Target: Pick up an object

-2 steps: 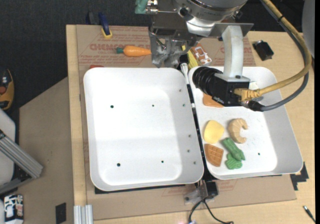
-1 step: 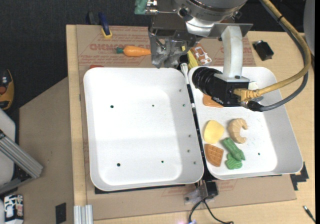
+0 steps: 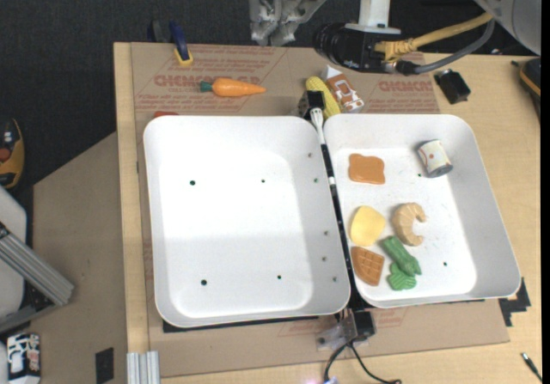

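Six small toy foods are seen gathered in the right bin (image 3: pixel 481 202): a flat orange toast slice (image 3: pixel 367 169), a silver can (image 3: pixel 434 157) on its side, a yellow lemon-like piece (image 3: pixel 368 225), a curved beige pastry (image 3: pixel 410 223), a ridged waffle (image 3: pixel 368 265) and a knobbly green vegetable (image 3: pixel 400 264), while the left bin (image 3: pixel 232 219) is shown bare. All are judged light, stiff and smooth moulded plastic, the can being likely to roll and best taken across its round body. The end effector (image 3: pixel 277 17) is pictured at the far edge, beyond the desk (image 3: pixel 129 116); whether it is apart or together cannot be told.
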Robot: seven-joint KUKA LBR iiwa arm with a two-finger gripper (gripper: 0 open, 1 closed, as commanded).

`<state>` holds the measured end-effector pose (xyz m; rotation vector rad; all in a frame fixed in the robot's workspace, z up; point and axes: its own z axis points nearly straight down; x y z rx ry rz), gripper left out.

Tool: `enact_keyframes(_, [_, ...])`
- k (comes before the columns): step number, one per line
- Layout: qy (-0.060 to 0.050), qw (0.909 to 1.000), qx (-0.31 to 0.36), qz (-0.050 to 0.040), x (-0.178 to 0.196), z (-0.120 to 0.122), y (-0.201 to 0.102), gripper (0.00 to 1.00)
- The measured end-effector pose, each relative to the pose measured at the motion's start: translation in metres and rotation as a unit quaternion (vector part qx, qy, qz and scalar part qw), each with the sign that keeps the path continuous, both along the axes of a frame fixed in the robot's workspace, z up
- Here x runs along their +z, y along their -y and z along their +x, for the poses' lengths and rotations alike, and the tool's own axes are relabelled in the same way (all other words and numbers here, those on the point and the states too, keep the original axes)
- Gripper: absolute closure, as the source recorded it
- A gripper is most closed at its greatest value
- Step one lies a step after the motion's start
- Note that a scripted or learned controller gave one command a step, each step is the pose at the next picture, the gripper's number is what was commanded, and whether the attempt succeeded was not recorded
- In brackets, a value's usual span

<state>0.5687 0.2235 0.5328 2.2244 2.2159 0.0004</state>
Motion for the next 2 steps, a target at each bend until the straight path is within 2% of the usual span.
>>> enact_keyframes(1, [-0.004, 1.0, 0.004, 0.0002, -0.039, -0.093, -0.002, 1.0])
enact_keyframes(2, [0.002, 1.0, 0.001, 0.0016, 0.004, -0.039, -0.001, 1.0])
